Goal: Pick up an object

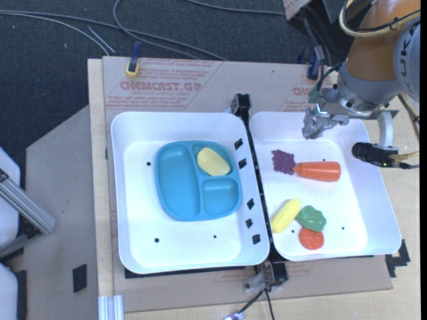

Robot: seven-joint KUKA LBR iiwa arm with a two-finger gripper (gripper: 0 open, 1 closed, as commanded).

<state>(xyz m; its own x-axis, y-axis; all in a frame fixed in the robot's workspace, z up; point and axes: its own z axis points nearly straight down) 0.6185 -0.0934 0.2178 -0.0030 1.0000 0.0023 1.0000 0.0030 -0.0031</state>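
Near the right bin's (373,242) far rim, jaws above bare floor.

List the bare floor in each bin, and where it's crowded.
Left bin: a bare strip all round the blue tray, widest along the near wall. Right bin: bare right of the carrot and toward the near right corner. Crowded: corn, green piece and red piece cluster together.

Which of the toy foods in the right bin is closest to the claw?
The orange carrot with the purple top, just below the claw. The yellow corn and the red and green piece lie farther down.
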